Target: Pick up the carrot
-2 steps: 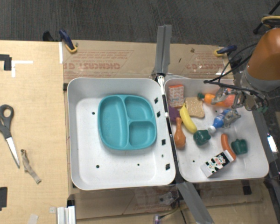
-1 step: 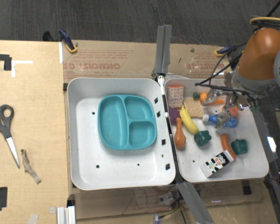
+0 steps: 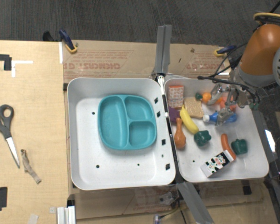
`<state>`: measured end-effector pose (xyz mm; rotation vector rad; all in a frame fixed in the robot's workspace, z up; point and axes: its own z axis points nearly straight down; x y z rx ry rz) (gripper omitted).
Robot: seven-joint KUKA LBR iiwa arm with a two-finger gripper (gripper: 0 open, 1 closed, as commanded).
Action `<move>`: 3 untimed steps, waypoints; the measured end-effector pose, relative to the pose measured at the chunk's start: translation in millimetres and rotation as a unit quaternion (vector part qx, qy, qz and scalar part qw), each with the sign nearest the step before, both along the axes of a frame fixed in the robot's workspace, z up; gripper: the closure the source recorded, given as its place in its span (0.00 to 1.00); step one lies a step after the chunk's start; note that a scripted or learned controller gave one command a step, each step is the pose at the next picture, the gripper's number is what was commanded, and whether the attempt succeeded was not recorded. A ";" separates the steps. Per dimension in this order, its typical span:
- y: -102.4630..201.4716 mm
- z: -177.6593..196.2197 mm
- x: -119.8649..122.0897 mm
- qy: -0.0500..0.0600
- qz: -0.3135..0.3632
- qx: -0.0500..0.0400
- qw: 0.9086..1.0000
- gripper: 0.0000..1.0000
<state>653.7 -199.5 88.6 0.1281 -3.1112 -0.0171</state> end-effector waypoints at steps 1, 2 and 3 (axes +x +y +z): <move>-1.0 13.2 5.5 -0.013 -0.001 -0.003 1.000 1.00; -2.7 8.2 -1.1 0.001 -0.001 -0.002 1.000 0.00; -15.6 -1.5 -1.1 0.007 -0.152 -0.001 0.988 0.00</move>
